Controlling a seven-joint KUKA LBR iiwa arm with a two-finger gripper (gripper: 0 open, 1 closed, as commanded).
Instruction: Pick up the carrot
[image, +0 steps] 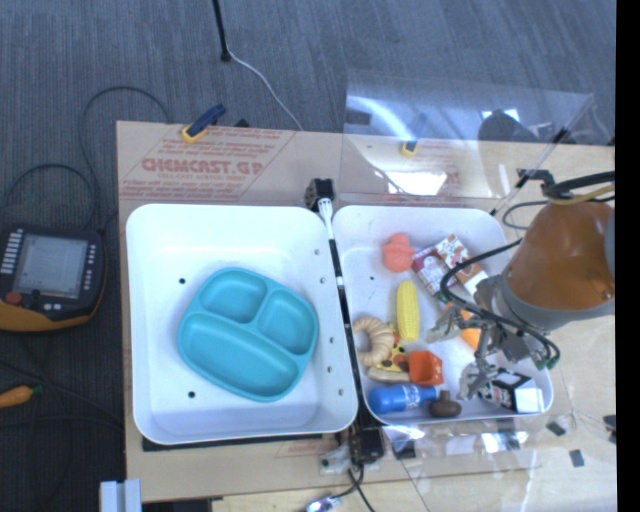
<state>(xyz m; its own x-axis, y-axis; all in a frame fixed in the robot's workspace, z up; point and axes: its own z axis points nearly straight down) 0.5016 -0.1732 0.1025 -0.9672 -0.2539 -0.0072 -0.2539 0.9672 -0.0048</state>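
A: Grey carpet surrounds our bench, and a brown board on it carries 2 white bins side by side. We'll take the corn cob (407, 310) in the right bin (345, 300) as our landmark.

B: Where is the carrot (468, 338)?

A: We see a small orange piece to the right of the corn cob, mostly under the arm's wrist. We take that for the carrot, though so little shows that we can't be sure.

B: And the gripper (490, 368)?

A: It hangs low to the right of the corn cob, just beside that orange piece. Cables and metal parts clutter it, so we cannot tell whether it is released or clenched, and nothing is visibly held in it. We judge the pick as not yet done: the carrot lies in the bin, with grasp and lift left.

B: What crowds it?

A: Plenty. Above the corn cob sits a pink ball (398, 252) and a snack packet (438, 262). Below it lie a pretzel-like toy (375, 338), a red block (425, 367) and a blue bottle (400, 399). Far left of the corn cob, the left bin (150, 300) holds a blue divided plate (248, 332).
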